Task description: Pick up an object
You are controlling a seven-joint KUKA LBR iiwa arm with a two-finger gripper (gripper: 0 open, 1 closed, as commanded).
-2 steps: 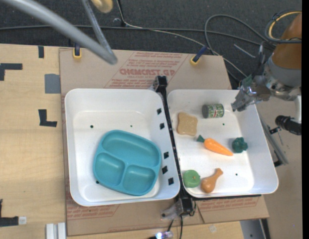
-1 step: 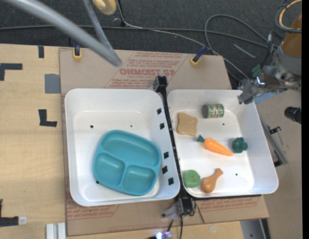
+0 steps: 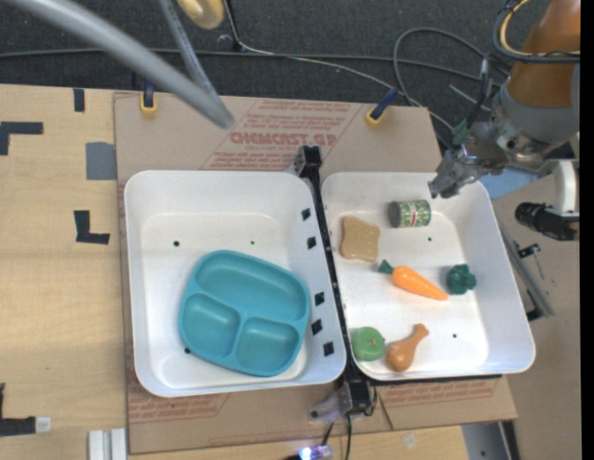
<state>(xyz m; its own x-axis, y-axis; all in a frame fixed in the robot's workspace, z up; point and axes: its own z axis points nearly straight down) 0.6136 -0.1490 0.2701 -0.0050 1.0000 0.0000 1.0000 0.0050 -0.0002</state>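
The right bin [image 3: 498,286] holds a small green can [image 3: 409,214] lying on its side, a tan bread slice [image 3: 359,239], an orange carrot [image 3: 418,283], a dark green broccoli piece [image 3: 460,279], a green apple [image 3: 368,343] and a brown drumstick [image 3: 406,347]. My gripper [image 3: 445,184] hovers over the bin's far right corner, just right of and above the can. Nothing shows between its fingers.
The left bin [image 3: 148,257] carries a teal divided tray [image 3: 244,312]. A black divider strip [image 3: 319,257] runs between the bins. Brown cardboard [image 3: 278,132] lies under both, with a grey pole [image 3: 105,32] crossing the upper left.
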